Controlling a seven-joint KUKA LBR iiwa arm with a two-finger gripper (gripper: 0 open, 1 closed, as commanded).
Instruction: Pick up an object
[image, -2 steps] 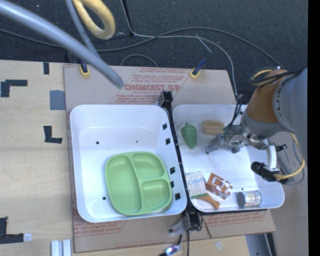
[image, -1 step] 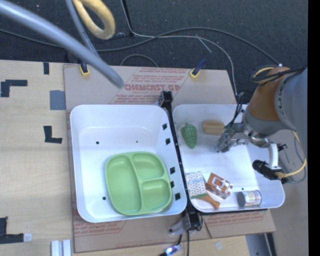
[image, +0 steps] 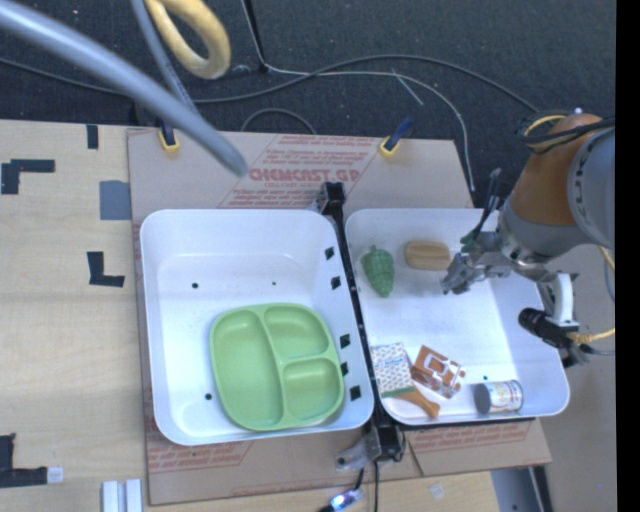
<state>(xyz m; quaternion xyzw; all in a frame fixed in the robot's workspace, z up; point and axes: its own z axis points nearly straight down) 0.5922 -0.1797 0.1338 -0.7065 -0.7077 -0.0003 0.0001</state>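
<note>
Can (image: 498, 396) nearest; bread roll (image: 427, 255) just left of jaws (image: 458, 280) (apart).

— What colours sit in the two white bins (image: 165, 300)?
— A light green divided plate (image: 276, 366), a darker green pepper (image: 378, 270), a tan bun (image: 428, 255)
— And lower right of the frame?
— An orange-and-white carton (image: 437, 371), a silver can (image: 498, 397)

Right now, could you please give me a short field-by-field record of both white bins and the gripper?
left bin: green three-compartment plastic plate
right bin: green pepper-like toy, tan bread-like piece, small patterned card, orange-and-white box, small can lying on its side
gripper: low over right bin, beside the tan piece
held object: none seen
</note>
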